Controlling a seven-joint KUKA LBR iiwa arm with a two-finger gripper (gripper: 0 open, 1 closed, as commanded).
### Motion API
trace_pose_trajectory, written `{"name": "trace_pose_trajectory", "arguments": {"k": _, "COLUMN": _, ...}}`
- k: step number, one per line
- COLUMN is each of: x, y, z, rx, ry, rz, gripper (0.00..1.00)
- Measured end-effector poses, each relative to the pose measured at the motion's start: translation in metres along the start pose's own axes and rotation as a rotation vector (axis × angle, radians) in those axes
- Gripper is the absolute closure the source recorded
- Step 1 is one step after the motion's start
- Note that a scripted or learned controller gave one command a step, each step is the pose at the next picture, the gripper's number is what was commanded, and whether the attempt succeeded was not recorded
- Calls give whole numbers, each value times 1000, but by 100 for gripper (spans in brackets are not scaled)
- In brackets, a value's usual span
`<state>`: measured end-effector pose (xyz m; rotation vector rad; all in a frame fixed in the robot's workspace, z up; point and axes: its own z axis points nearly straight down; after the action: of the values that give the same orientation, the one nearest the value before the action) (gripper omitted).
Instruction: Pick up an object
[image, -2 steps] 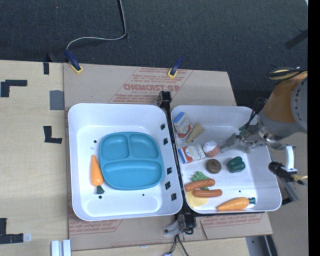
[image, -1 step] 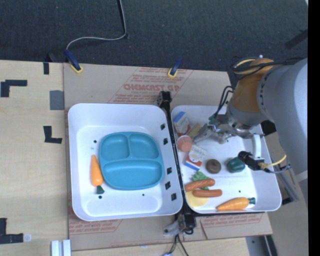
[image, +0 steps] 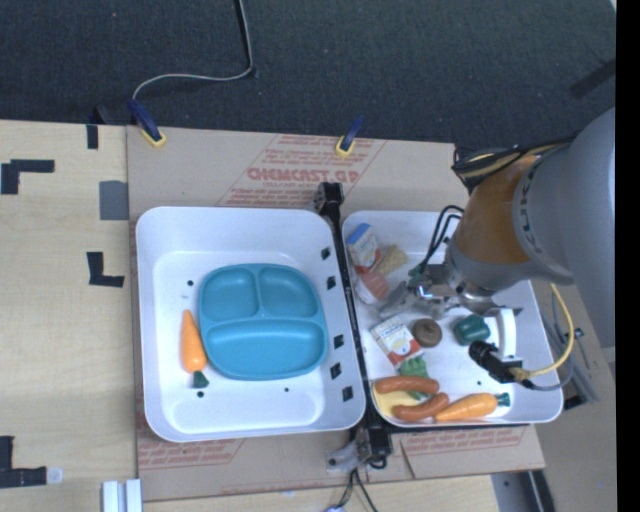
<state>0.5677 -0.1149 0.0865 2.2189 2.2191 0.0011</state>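
My gripper (image: 418, 292) hangs low over the middle of the right bin (image: 535, 400), below the grey arm and its orange band (image: 490, 215). Directly beneath and around it lie a small red-and-white packet (image: 397, 338), a brown round piece (image: 428, 333) and a green toy (image: 470, 327). A white carton (image: 362, 243) and a reddish item (image: 372, 285) lie toward the bin's upper left. Along the near wall sit a sausage (image: 405, 385), a yellow piece (image: 400, 405) and an orange carrot (image: 468, 406). Nothing is visibly held.
The left bin (image: 160, 240) holds a blue divided plate (image: 263, 320) with an orange carrot (image: 192, 343) beside it on the left. A black divider (image: 340, 300) runs between the bins. A yellow cable (image: 562, 340) loops by the right bin's far side.
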Motion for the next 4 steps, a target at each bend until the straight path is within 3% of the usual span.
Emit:
{"name": "trace_pose_trajectory", "arguments": {"k": 1, "x": 1, "y": 63, "z": 0, "rx": -2, "ry": 0, "rz": -2, "gripper": 0}}
{"name": "trace_pose_trajectory", "arguments": {"k": 2, "x": 3, "y": 99, "z": 1, "rx": 6, "ry": -16, "rz": 5, "gripper": 0}}
{"name": "trace_pose_trajectory", "arguments": {"k": 3, "x": 8, "y": 21, "z": 0, "rx": 1, "ry": 0, "rz": 0, "gripper": 0}}
{"name": "trace_pose_trajectory", "arguments": {"k": 4, "x": 10, "y": 84, "z": 4, "rx": 45, "ry": -4, "rz": -2, "gripper": 0}}
